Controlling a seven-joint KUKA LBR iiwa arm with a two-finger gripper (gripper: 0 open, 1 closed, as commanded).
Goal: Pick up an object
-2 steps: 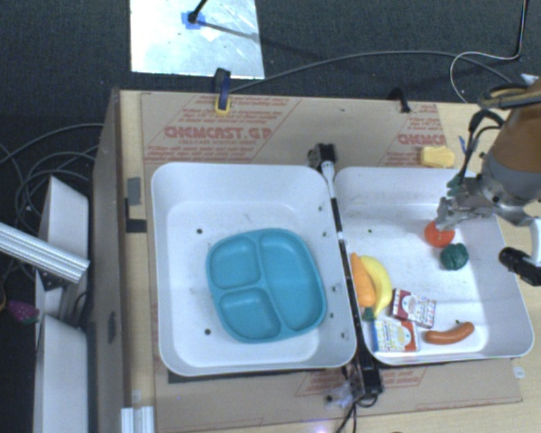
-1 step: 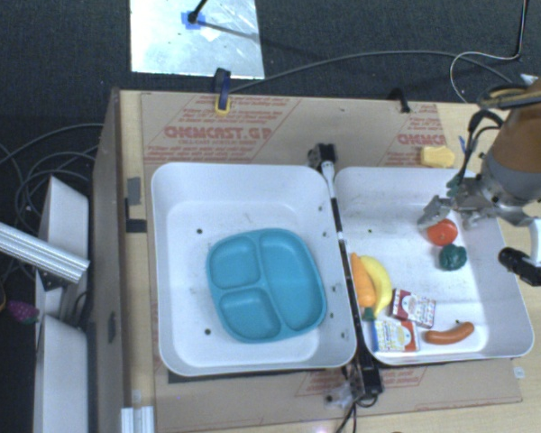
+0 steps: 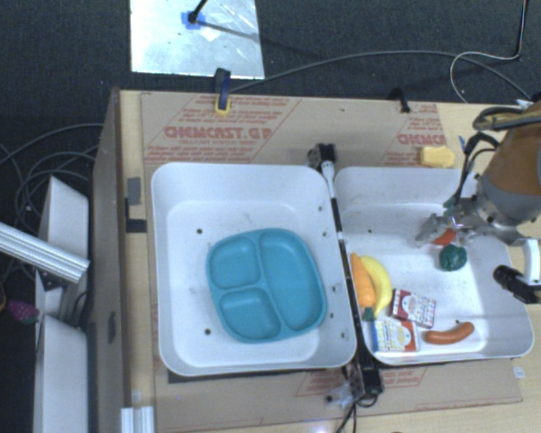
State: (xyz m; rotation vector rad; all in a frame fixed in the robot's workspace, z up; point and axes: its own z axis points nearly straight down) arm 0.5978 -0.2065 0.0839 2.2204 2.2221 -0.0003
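Camera view, overhead slant: I have the arm in from the right w/ the gripper [image 3: 446, 226] low in the right bin [image 3: 379, 192], far half, near the bin's right side. Something small and red-orange [image 3: 444, 237] sits right at the fingertips and a dark green lump [image 3: 452, 258] lies just below it; I can't tell whether the claw is spread or pinched, nor whether the red piece is actually betw. the fingers, so I count no object as picked yet. My read: approach done, grasp unconfirmed, lift still to come. Other candidates in the same bin: banana [image 3: 378, 280] and an orange carrot-like piece [image 3: 362, 284] hard against the divider side, two small printed packets [image 3: 404, 321] near the front, a sausage [image 3: 448, 333] by the front-right corner. Left bin [image 3: 180, 242] holds a blue divided plate [image 3: 266, 283], well apart from the action. Room: the far-left floor of the right bin is bare, so there's space to shift that way; the right wall is close to the wrist, and the green lump crowds the near side of the target. A yellow block [image 3: 437, 157] lies outside the bin on the bench.
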